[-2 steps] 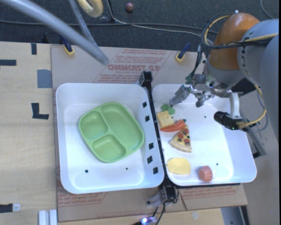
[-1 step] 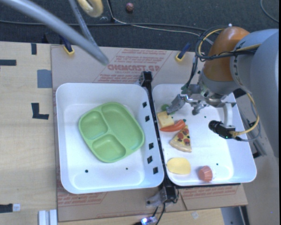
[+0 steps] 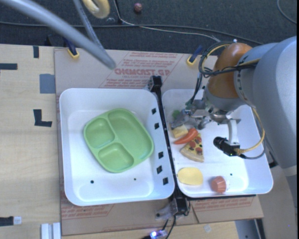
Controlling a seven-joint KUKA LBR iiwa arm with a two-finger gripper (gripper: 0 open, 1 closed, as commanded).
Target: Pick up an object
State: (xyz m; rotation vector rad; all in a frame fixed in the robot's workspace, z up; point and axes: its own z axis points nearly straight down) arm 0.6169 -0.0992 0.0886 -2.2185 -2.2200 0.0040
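Two shallow white bins are seen side by side on a cardboard sheet (image 3: pixel 139 66) laid over the bench. The left bin (image 3: pixel 72 148) is occupied by a green divided tray (image 3: pixel 118 140), tilted so that its long side runs from ten o'clock to four o'clock. In the right bin (image 3: pixel 254 176) several small toy foods are gathered. A pizza slice (image 3: pixel 193 149) is placed near the bin's middle, with an orange carrot-like piece (image 3: pixel 186 136) touching it at eleven o'clock and a pale yellow block (image 3: pixel 179 131) just beyond that, close to the divider between the bins. A green item (image 3: pixel 177 116) is partly visible at twelve o'clock from the yellow block. At six o'clock from the pizza slice a yellow rounded piece (image 3: pixel 190 176) is found, and just beside it, at three o'clock, a small red cylinder (image 3: pixel 219 184). The arm (image 3: pixel 274 88) is brought in from three o'clock, its orange band (image 3: pixel 228 76) seen above the wrist. The gripper (image 3: pixel 195 114) is lowered over the upper part of the right bin, close above the green item and the yellow block. Whether its fingers are spread or closed cannot be told, and nothing is seen held between them. A black cable connector (image 3: pixel 224 146) is hung beside the wrist, at three o'clock from the pizza slice.
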